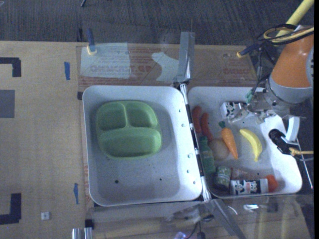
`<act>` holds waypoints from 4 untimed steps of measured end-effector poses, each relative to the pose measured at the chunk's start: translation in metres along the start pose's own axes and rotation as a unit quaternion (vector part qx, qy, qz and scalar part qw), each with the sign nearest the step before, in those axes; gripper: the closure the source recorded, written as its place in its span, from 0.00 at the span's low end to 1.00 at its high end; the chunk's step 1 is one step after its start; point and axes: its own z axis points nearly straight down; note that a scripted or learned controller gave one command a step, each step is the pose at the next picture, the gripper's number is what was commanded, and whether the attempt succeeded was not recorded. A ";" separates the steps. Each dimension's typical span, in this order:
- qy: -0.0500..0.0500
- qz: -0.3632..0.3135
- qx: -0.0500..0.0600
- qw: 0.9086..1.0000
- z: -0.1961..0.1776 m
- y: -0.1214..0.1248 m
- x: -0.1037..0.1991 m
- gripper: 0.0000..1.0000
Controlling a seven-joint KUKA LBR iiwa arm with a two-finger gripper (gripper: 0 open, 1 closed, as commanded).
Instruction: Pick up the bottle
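Hand [247, 109] poised low over right bin's [294, 183] far end; grip state cannot be told. Bottle [249, 185] lies flat at the near wall, well apart from hand, wedged beside a can [223, 176]. Risk judged: crowded neighbours nudged, bottle rolled against wall, grasp missed.

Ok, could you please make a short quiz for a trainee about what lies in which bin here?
1. Which bin holds the green plate?
A. the bin on the view's left
B. the bin on the view's right
C. neither, it is on the bench
2. True or false: the banana and the carrot lie in the same bin.
3. Fill in: the gripper is above the far part of the view's ___ bin.

Key: 1 A; 2 true; 3 right.
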 end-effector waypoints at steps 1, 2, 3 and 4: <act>0.000 -0.042 -0.004 0.999 0.074 -0.067 -0.018 0.00; 0.000 0.118 -0.005 0.993 0.073 -0.091 0.035 0.00; 0.000 0.120 -0.004 0.993 0.066 -0.091 0.034 1.00; 0.000 0.121 -0.002 0.993 0.059 -0.091 0.033 1.00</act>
